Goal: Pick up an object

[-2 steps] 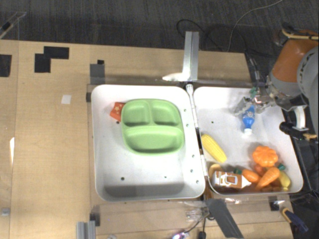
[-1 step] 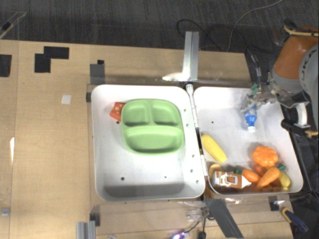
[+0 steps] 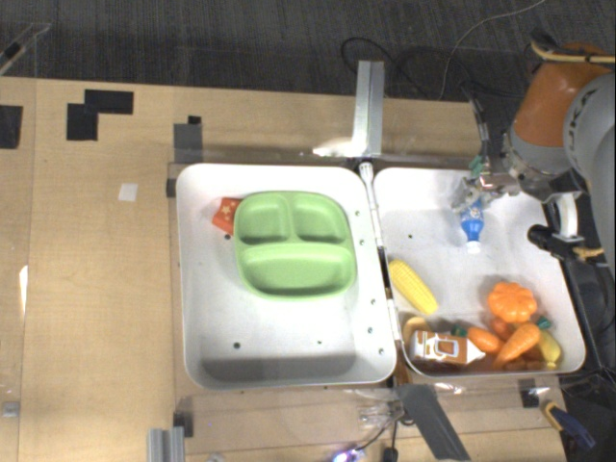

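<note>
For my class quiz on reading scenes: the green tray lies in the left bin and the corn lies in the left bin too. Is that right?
Not quite. The green tray does lie in the left bin, but the corn lies in the right bin, near its left wall, as the camera view shows.

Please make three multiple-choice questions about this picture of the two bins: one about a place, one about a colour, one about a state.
1. Where does the green plate lie?
A. left bin
B. right bin
C. bench

2. What colour is the corn?
A. red
B. yellow
C. blue

3. How does the bottle rest?
A. upright
B. on its side
C. on the plate

Key:
1 A: it lies on the white floor of the left bin.
2 B: the cob is yellow.
3 B: it lies flat along the right bin's near wall.
</note>
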